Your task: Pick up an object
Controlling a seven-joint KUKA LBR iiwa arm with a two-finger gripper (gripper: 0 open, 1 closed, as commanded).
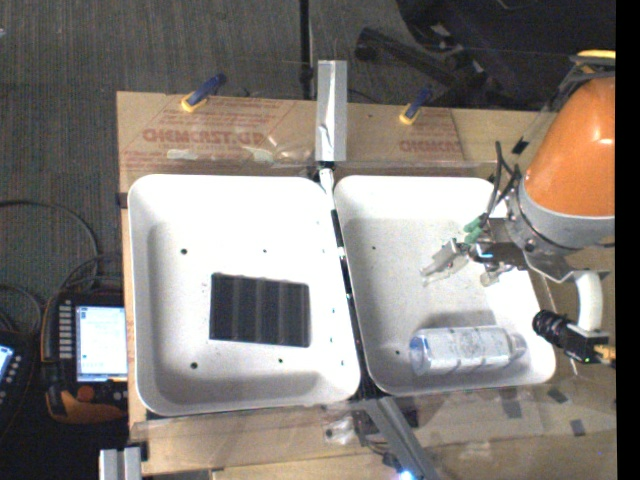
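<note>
Nearest you, a clear plastic bottle lies on its side along the front wall of the right bin. In the left bin lies 1 dark ribbed rectangular pad. Farther back, the jaws hang over the right bin's middle, apart from the bottle; you cannot tell whether they are parted.

**Count per item type**

- 2 shallow white plastic bins: left, right
- 1 dark ribbed rectangular pad, in left bin
- 1 clear plastic bottle with blue-white label, lying in right bin
- 2 blue-yellow clamps on counter's far edge
- 1 handheld pendant with lit screen, left of counter
</note>
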